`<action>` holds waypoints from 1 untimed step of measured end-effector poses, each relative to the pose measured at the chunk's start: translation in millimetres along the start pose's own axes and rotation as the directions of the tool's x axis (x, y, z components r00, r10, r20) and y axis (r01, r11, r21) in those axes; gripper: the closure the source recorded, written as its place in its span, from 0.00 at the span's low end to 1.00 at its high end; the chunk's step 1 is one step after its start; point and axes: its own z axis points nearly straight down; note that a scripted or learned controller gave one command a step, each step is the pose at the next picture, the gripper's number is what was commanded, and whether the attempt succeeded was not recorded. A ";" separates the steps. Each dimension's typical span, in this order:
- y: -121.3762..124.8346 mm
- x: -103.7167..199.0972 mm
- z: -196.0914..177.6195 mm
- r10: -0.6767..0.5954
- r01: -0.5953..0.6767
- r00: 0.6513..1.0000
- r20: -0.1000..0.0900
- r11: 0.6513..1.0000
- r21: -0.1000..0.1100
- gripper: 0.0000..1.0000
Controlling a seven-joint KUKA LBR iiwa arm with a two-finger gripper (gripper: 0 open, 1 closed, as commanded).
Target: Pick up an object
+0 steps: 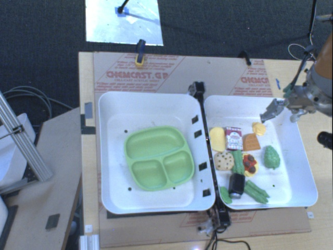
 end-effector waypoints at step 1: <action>-28.9 -9.1 106.4 0.004 -0.004 1.000 -0.003 1.000 0.011 0.00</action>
